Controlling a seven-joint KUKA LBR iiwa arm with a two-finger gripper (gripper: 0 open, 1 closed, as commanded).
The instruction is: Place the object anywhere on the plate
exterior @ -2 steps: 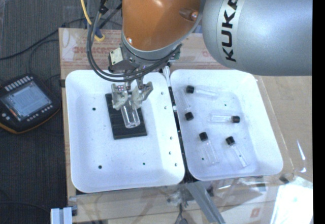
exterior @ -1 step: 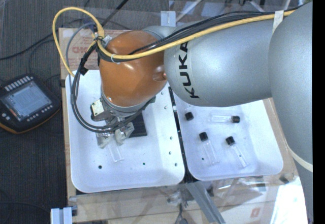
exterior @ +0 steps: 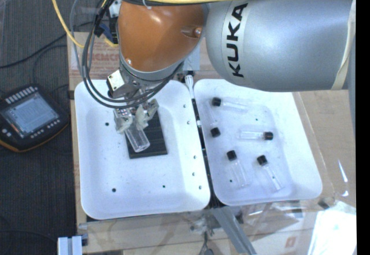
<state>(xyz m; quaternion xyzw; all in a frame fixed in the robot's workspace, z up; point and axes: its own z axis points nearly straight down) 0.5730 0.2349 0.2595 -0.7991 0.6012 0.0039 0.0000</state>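
A small black rectangular plate point(exterior: 155, 135) lies in the left white bin point(exterior: 104, 190), near its middle. My gripper point(exterior: 136, 119) hangs just over the plate's left part, under the orange wrist band. A clear vial point(exterior: 138, 139) sticks out from between the fingers, its lower end over or on the plate; whether it touches, I cannot tell. The fingers point(exterior: 122, 122) sit close on either side of the vial's upper end. The arm hides the back of the left bin.
The right white bin point(exterior: 300, 184) holds several clear vials with black caps point(exterior: 215, 102), scattered. A teach pendant point(exterior: 28, 118) lies on the floor at the left. Yellow and black cables loop above the left bin's back edge.
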